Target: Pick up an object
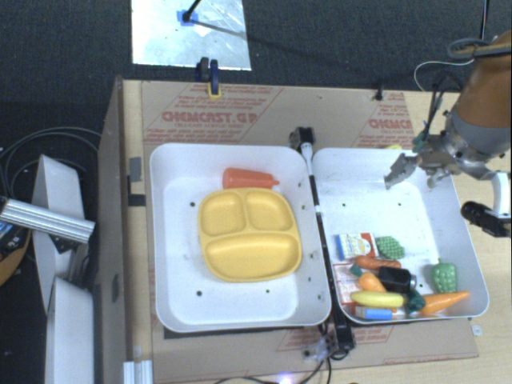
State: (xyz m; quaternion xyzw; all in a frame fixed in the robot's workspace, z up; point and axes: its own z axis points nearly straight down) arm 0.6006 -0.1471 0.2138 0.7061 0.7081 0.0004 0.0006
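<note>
I see the table (264,106) topped with a brown cardboard sheet printed with red lettering along its far edge. Two shallow white bins sit on it side by side, touching along a middle seam: the left bin (180,214) and the right bin (376,214). A small clamp (211,74) with a yellow tip grips the table's far edge, left of centre. Another dark clip (302,138) sits where the bins meet at the far side.
</note>
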